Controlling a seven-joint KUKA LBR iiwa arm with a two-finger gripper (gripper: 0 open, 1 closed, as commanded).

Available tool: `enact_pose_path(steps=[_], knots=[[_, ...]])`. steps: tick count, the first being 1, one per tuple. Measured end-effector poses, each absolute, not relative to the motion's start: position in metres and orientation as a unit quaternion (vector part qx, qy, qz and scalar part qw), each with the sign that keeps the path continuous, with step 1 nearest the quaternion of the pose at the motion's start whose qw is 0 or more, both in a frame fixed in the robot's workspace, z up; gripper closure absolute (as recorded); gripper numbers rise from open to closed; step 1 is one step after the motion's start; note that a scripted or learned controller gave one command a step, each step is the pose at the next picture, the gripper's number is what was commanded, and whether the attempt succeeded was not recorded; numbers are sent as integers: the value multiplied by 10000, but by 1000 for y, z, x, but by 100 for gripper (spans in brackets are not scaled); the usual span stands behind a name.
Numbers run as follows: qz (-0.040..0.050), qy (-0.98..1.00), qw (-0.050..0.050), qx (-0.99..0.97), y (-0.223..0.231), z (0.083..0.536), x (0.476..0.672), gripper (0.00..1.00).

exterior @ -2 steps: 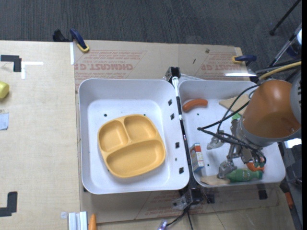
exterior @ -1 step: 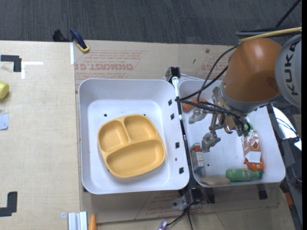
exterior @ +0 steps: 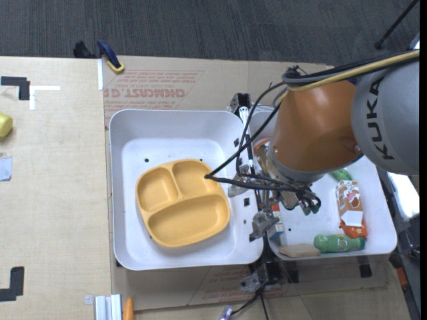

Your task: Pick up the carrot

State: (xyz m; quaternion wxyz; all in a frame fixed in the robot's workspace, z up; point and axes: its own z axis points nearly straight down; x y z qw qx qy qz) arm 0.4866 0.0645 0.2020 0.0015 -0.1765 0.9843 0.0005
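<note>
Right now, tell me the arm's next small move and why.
Probably lift straight up a little. The arm's orange band hangs low over the right bin and covers much of it; beside it show a green bottle and a snack packet, but no carrot.

Single fixed camera, mounted above the bench [exterior: 53, 199] and angled down at a slant. Both white bins are taken in: the left bin [exterior: 127, 199] lies near frame centre, the right bin [exterior: 380, 239] toward the right side. The far bench edge and dark floor [exterior: 200, 12] are seen along the top. The arm [exterior: 320, 132] enters from the right, close under the lens, and much of the right bin is covered by it.
</note>
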Motion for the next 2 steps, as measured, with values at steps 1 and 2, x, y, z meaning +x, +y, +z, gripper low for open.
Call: enact_pose_path(steps=[1, 2], knots=[[4, 9896, 4, -1439, 117, 159, 487, 0], [4, 9931, 12, -1174, 112, 92, 503, 0]])
